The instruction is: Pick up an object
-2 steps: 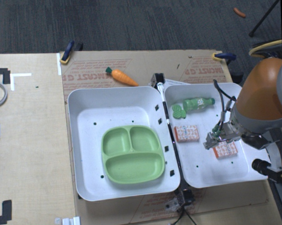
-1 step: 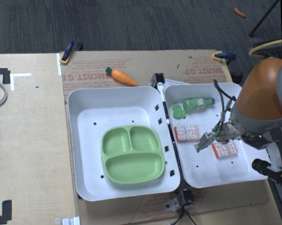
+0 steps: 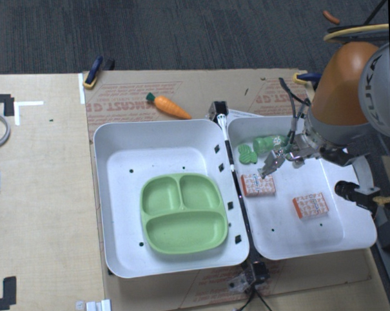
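Note:
My gripper (image 3: 273,162) hangs over the right bin (image 3: 340,235), its fingers open with nothing between them. Right below it lies a small red and white packet (image 3: 258,185). A second red and white packet (image 3: 311,206) rests further right in the same bin. Green objects (image 3: 258,147) sit in the bin's upper left, just left of the gripper. The grey arm with its orange band (image 3: 347,87) comes in from the right.
The left bin (image 3: 119,187) holds a green divided plate (image 3: 183,213). A toy carrot (image 3: 168,106) lies on the cardboard behind the bins. A blue and yellow clip (image 3: 93,71) sits at the cardboard's far left corner.

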Controlling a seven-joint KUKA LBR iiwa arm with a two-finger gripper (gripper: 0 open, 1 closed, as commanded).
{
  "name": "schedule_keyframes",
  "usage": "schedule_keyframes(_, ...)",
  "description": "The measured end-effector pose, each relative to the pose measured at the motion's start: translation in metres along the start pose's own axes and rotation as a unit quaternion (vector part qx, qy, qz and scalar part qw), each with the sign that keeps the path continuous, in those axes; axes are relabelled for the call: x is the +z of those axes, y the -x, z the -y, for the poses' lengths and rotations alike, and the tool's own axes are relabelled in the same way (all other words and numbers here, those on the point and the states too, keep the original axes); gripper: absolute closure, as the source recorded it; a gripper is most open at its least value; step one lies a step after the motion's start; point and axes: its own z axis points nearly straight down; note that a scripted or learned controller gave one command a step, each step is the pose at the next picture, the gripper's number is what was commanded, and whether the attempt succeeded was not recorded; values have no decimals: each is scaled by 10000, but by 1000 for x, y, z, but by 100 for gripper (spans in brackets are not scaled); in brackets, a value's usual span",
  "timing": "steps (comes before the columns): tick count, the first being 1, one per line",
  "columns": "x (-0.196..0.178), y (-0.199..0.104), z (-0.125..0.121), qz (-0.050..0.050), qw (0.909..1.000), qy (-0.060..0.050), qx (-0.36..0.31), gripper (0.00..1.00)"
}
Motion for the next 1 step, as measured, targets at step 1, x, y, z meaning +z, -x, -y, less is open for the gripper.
schedule_keyframes(1, 32, 15, 70, -3, 9993, 3, -363, 0)
